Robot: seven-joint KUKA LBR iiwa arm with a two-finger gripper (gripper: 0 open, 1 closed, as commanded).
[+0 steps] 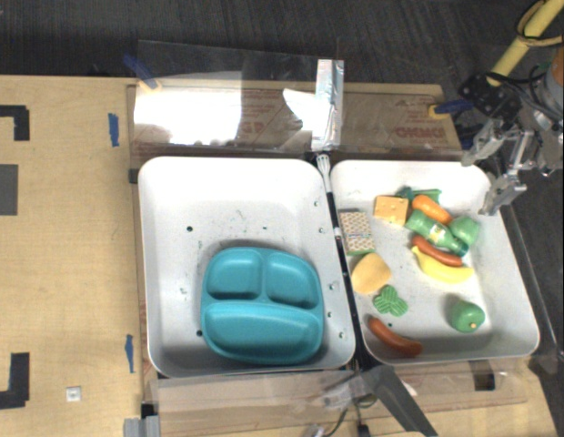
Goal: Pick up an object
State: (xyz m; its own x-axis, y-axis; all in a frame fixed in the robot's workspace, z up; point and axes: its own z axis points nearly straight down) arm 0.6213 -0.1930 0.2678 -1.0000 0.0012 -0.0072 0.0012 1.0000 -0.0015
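Two white bins sit side by side. The left bin (173, 198) holds a blue tray (262, 306). The right bin (514, 326) holds toy food: a banana (443, 268), carrot (431, 210), and sausage (395, 337). The pincer (503, 178) hangs above its far right corner.

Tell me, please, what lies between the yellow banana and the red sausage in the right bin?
In the camera view, mostly bare white bin floor separates the banana from the sausage; the green leafy piece sits near that line's left side.

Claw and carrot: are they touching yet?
Apart. The camera view shows the claw over the right bin's upper right corner, with bare white bin floor between it and the carrot.
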